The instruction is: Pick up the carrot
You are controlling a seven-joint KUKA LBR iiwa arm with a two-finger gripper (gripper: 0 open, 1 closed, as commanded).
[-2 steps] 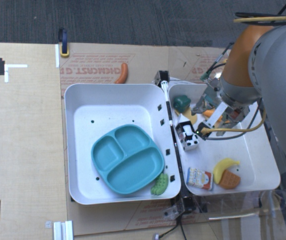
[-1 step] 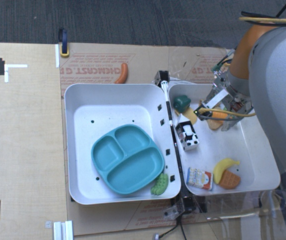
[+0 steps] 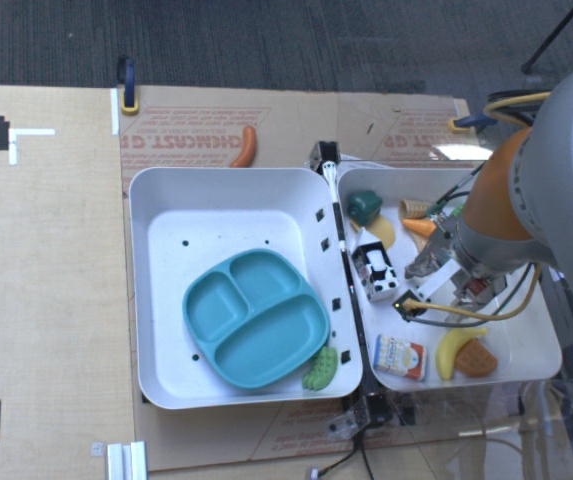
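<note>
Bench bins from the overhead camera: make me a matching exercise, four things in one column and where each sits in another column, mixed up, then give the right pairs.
Things:
1. teal divided plate
2. carrot
3. banana
4. sausage

Places:
A. on the cardboard beyond the left bin
B. far part of the right bin, beside the arm
C. inside the left bin
D. near end of the right bin, beside an orange piece

Pairs: 1-C, 2-B, 3-D, 4-A

Orange carrot [image 3: 419,226], lying flat, upper part of right bin, partly hidden by the arm
</note>
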